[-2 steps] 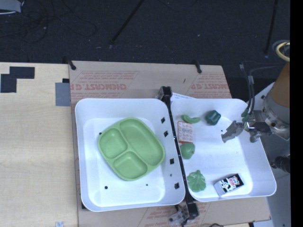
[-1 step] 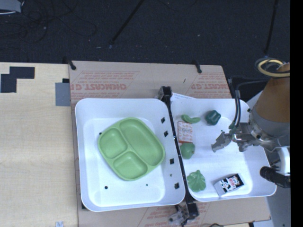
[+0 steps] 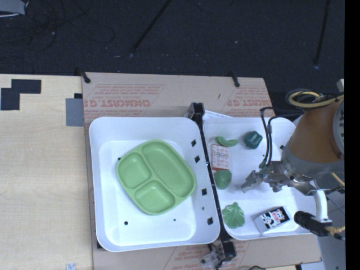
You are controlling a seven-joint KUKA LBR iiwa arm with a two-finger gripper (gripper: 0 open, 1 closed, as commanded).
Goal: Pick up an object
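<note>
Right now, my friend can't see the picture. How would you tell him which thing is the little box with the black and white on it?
Find the right bin, the one the arm reaches into. Go to its near right corner, below the gripper. The small box lies flat there, beside the leafy green toy. It is the only dark, boxy thing; its neighbours are green or teal and rounded.

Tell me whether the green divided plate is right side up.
Right side up: the green divided plate lies flat in the left bin, three compartments facing upward.
</note>
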